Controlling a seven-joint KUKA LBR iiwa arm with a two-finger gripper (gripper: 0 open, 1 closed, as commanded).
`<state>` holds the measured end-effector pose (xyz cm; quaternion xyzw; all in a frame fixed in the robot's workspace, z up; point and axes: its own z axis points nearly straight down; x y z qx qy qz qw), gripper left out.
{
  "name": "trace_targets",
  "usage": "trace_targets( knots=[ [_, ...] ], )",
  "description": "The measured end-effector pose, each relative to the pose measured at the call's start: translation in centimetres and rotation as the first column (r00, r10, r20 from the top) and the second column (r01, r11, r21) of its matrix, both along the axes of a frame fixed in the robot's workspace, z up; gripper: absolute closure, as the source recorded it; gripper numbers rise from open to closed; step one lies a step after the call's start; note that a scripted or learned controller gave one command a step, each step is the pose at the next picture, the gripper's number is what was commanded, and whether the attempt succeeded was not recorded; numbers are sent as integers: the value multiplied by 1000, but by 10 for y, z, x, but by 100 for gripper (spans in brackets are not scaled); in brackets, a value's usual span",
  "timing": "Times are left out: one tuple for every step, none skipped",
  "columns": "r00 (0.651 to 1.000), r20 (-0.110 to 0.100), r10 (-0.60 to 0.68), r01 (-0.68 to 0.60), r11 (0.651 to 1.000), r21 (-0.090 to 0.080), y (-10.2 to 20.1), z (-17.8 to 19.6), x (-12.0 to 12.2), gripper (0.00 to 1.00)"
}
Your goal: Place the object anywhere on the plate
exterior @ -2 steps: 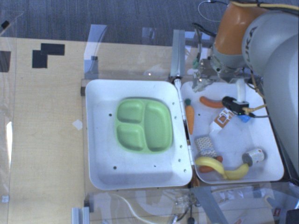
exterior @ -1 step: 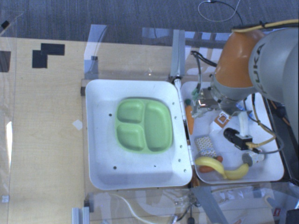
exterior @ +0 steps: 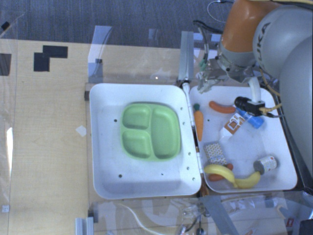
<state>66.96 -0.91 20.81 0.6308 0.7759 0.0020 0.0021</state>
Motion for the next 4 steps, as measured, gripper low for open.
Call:
trace_targets(
  knots=[
    [987,-3,-158,158,987,1,53,-23,-59,100],
    [997,0,-83,83,997,0,38,-22,-24,100],
    [926,-4,-377,377,926,1,-8,-23,-56,100],
    [887,-4,-462,462,887,2,62,-11,-66,100]
  ],
)
